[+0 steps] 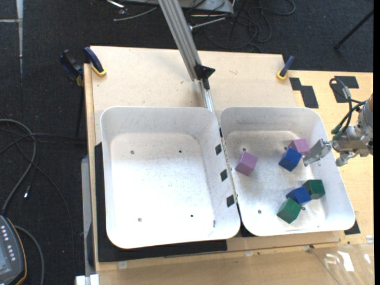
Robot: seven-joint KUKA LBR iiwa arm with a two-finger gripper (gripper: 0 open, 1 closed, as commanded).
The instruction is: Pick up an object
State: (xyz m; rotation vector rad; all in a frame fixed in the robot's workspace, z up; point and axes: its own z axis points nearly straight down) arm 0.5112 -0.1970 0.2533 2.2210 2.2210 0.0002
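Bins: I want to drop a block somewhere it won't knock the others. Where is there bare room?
The left bin has a bare floor from wall to wall. In the right bin, the strip left of the purple block and the far end are free. Its right half is crowded: blue block, pink block, green blocks, with the tool beside them.

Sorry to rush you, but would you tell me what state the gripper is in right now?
Gripper: at the right bin's right rim, near the pink block; open or closed cannot be told.

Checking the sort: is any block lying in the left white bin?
No: the left white bin holds no blocks; the purple cube and the others sit in the right white bin.
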